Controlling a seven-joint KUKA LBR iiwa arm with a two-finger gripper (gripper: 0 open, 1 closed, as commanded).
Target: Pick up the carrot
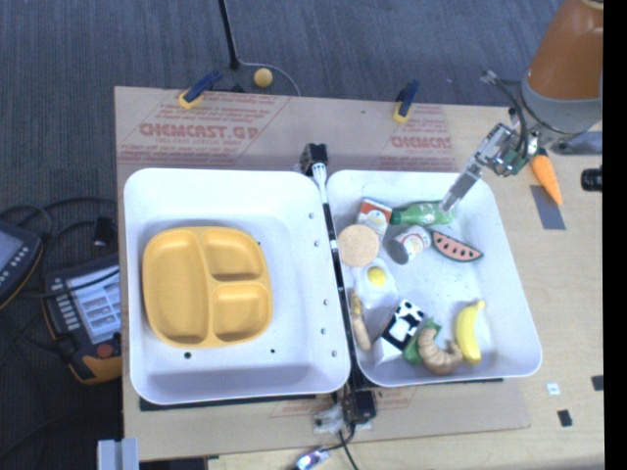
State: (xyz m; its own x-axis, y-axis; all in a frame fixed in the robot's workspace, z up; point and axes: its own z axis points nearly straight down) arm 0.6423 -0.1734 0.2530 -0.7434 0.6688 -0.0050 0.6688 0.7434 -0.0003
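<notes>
The carrot [545, 177] hangs beside the arm's [568, 52] wrist, above the counter [568, 292] just outside the right bin's [509, 262] far corner. It sits at the jaws, so it looks gripped, though I cannot tell how the jaws stand. The banana [470, 331] and watermelon slice [457, 248] lie loose in that bin; the yellow tray [204, 284] rests in the left one.

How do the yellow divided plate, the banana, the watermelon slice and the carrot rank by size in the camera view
1. yellow divided plate, by far largest
2. banana
3. watermelon slice, close to the banana, so unsure
4. carrot, partly hidden beside the gripper
</notes>
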